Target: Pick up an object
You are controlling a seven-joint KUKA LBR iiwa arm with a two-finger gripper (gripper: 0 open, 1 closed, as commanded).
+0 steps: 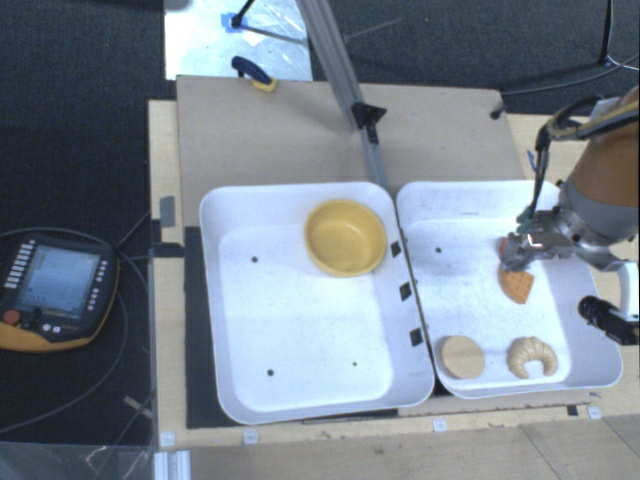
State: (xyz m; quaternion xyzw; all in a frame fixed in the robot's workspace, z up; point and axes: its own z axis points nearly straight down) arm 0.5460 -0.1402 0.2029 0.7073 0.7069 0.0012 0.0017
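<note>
My gripper (518, 255) hangs over the right bin (452, 268), near its right side, at the end of the grey and orange arm (605, 183). Directly below it, touching or nearly touching its tip, lies a small orange wedge (517, 287); whether the wedge is gripped cannot be made out. A round tan disc (462, 357) and a pale croissant (532, 357) lie along the bin's front edge. A yellow bowl (345, 236) sits upright at the back of the left bin (290, 338).
A metal pole (340, 63) slants across the bench behind the bins. A teach pendant (52, 288) lies on the floor at the left. A black fitting (605, 318) sticks in over the right bin's right rim.
</note>
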